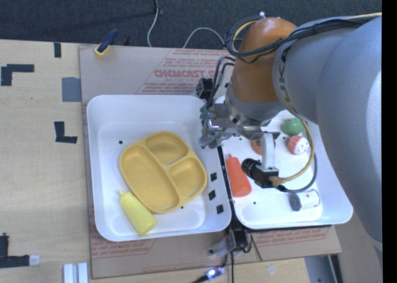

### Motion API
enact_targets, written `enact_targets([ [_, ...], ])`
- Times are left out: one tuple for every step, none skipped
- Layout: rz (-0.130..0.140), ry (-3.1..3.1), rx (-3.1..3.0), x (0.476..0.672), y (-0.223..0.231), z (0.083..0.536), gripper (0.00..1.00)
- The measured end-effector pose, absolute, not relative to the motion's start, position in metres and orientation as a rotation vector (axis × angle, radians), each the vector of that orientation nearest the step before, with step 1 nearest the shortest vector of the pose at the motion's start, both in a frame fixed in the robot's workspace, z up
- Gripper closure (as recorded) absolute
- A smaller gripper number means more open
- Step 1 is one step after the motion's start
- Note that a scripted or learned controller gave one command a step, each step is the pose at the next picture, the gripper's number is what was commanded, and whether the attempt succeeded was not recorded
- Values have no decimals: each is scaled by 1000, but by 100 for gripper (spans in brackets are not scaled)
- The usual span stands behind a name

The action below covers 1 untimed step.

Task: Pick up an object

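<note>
Grey arm point(335, 83) with its orange band looms over the right white bin point(332, 210); its gripper point(214, 130) is too hidden to judge. Left of that bin lies a yellow three-compartment plastic tray point(162, 170), a yellow squeeze bottle point(138, 212) touching its lower edge. Inside the right bin: orange bottle point(237, 176), green ball point(291, 126).

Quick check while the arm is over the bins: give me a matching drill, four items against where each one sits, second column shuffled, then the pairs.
Items:
1. yellow divided plate
2. yellow squeeze bottle
3. orange bottle
4. green round object

Places:
A. right bin, along its left wall
B. left bin, near front corner, beside the plate
C. right bin, far side, next to the arm
D. left bin, middle of the floor

Pairs: 1-D, 2-B, 3-A, 4-C
</note>
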<state>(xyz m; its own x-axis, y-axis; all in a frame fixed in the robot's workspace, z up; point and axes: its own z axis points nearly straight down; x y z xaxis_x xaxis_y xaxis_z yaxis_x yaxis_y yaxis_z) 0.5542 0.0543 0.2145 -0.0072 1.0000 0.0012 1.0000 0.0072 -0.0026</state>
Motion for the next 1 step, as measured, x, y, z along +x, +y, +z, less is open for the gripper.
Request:
enact_targets([
  [0, -2227, -2213, 563, 100, 219, 100],
])
